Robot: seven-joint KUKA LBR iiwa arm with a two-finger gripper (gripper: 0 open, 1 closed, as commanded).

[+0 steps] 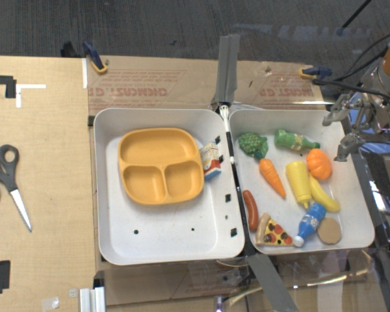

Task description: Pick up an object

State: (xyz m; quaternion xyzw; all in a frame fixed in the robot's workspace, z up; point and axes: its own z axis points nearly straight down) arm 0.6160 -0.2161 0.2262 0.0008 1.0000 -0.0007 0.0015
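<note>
1. Gripper (pixel 344 134) sits at the right bin's (pixel 359 194) far right edge, above the rim; its metal parts are dark and cluttered, so I cannot tell its state; nothing is seen in its grasp.
2. Right bin holds the toy food: broccoli (pixel 253 144) at upper left; green bottle (pixel 295 140) lying just right of it; pumpkin (pixel 318 164) touching the bottle's right end.
3. Carrot (pixel 272 177) lies aslant below the broccoli; yellow bottle (pixel 298 182) stands just right of it; banana (pixel 324 195) lies against the yellow bottle's right side, under the pumpkin.
4. Sausage (pixel 250 210) lies along the bin's left wall; pizza slice (pixel 273 233) in the near left corner, just below it.
5. Blue bottle (pixel 309 223) lies tilted, cap end by the pizza; brown cookie (pixel 329 231) just right of it, near the front wall.
6. Left bin (pixel 110 233) holds an orange tray (pixel 160 164) with three compartments, in its far half; a small carton (pixel 210 159) leans against the tray's right edge.
7. Outside the bins: scissors (pixel 10 182) lie on the bench (pixel 39 239) at far left, well apart from both bins; cardboard (pixel 156 86) behind the bins is held by two blue clamps (pixel 95 55).
</note>
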